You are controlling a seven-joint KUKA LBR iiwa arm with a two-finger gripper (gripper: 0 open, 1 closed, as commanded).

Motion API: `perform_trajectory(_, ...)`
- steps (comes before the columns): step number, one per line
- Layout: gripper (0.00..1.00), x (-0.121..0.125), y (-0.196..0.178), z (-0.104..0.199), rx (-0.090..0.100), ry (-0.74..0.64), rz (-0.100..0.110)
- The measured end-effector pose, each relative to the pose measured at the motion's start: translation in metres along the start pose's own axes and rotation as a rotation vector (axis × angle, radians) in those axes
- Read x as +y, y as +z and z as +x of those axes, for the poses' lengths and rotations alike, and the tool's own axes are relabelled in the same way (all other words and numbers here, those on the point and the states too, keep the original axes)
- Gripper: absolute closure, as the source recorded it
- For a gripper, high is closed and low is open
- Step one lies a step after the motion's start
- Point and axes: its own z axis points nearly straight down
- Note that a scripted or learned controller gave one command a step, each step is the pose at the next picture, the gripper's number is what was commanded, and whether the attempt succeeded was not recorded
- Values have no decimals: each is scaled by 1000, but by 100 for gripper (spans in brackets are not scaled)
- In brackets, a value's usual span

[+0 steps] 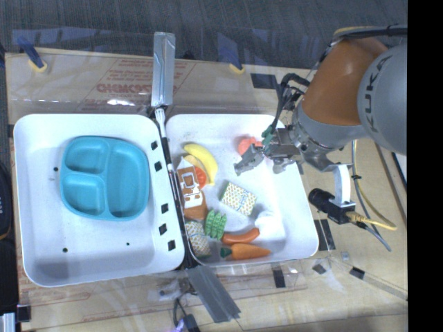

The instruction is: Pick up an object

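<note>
Tabletop (83, 75): pale wood under a clear sheet bearing red print. Floor (104, 5) beyond: dark grey ribbed carpet. Lighting was even, casting soft shadows.

Grey KUKA iiwa arm (387, 95): a rounded grey casing bearing dark "KUKA" lettering, partly cut by the frame edge. A broad, glossy orange band (339, 81) wraps the segment above the wrist. Below it sits a grey metal flange carrying the end effector (266, 154), a cluster of grey and dark metal parts with small green accents. Thin black cables loop beside the orange band down to the end effector mount.
</note>
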Motion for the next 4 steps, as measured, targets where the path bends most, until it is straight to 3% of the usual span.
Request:
perform_trajectory(1,0,11,87,-27,0,10,2)
perform_trajectory(2,0,35,43,20,0,303,-2)
perform_trajectory(3,0,12,-38,51,-1,249,-4)
perform_trajectory(4,0,54,8,28,-1,109,-2)
